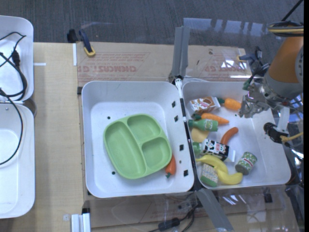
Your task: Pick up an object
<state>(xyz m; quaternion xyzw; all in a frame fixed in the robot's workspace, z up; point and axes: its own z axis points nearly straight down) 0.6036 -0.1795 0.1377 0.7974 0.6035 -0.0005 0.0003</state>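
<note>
The claw (251, 108) hangs over the right bin (270, 175), near its far right corner, and from here I can't tell how it is set or whether it has anything. Using that bin as the landmark: just left of the claw lies an orange carrot (232, 103), beside it a small printed carton (203, 104), then another carrot (215, 118), a green bottle (204, 125), a red pepper (229, 134), a black-and-white carton (215, 150), a banana (221, 170) and a little green can (246, 163). They look like light, stiff plastic toys, likely slippery; the nearest carrot seems best gripped across its middle. Left of that bin, the other bin (94, 144) holds a green divided plate (138, 145). Behind both bins, cardboard (116, 62) carries printing too blurred to read.
</note>
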